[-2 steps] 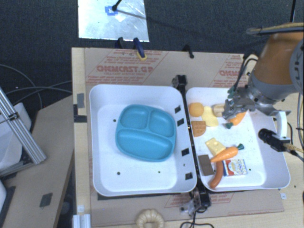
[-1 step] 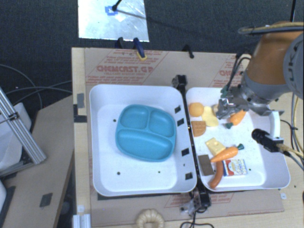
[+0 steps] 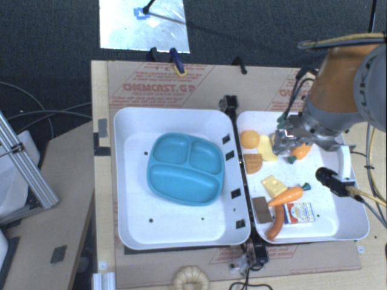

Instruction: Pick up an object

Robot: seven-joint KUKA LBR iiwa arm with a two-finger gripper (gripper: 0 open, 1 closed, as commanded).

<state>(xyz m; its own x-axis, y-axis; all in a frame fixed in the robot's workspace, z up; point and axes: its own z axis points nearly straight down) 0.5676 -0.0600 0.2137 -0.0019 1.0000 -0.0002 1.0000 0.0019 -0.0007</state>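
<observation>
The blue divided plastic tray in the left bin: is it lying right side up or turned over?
Right side up: the blue divided plastic tray shows its three hollow compartments facing upward.

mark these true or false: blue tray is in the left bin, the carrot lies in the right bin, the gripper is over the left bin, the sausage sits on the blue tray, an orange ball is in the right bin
1. The blue tray is in the left bin. True.
2. The carrot lies in the right bin. True.
3. The gripper is over the left bin. False: it is over the right bin, near its far end.
4. The sausage sits on the blue tray. False: it lies at the near end of the right bin.
5. An orange ball is in the right bin. True.
</observation>
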